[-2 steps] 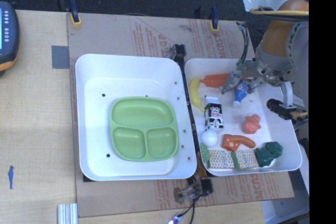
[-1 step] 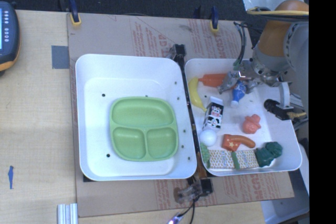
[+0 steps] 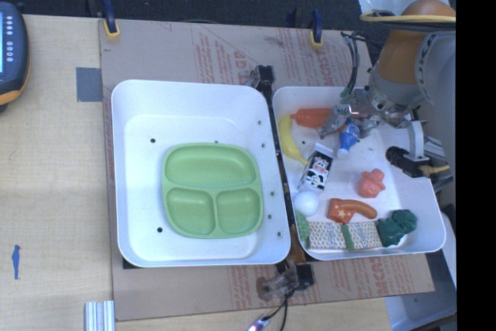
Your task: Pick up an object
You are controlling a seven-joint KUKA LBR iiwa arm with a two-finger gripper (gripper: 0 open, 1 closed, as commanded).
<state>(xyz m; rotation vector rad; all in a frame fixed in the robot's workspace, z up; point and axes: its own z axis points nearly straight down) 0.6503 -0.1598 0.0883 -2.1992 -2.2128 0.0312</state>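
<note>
Wooden table (image 3: 54, 190) with a cardboard sheet (image 3: 194, 43) clamped on top carries two white bins side by side. Arm (image 3: 422, 58) reaches into the right bin (image 3: 434, 240), with the pincer (image 3: 349, 128) low over that bin's upper part.

Progress: judged early. The pincer sits directly over a small blue bottle (image 3: 349, 137), which seems to lie between its tips, but whether the tips are spread or pressed together cannot be told. Nothing looks lifted clear of the bin floor. Securing a grasp and raising an object appear to be left.

Count, right bin: one blue bottle at the pincer; one orange piece (image 3: 311, 117) just left of it; one yellow banana (image 3: 288, 139) further left; one black-and-white carton (image 3: 316, 170) below-left; one white ball (image 3: 306, 203) further below-left; one pink lump (image 3: 372, 183) below-right; one orange carrot-like piece (image 3: 351, 209) below; one patterned strip (image 3: 341, 235) and one green lump (image 3: 397, 226) at the near edge, well apart from the pincer.

Count, left bin (image 3: 136, 167): one green divided tray (image 3: 211, 190), far left of the pincer.
</note>
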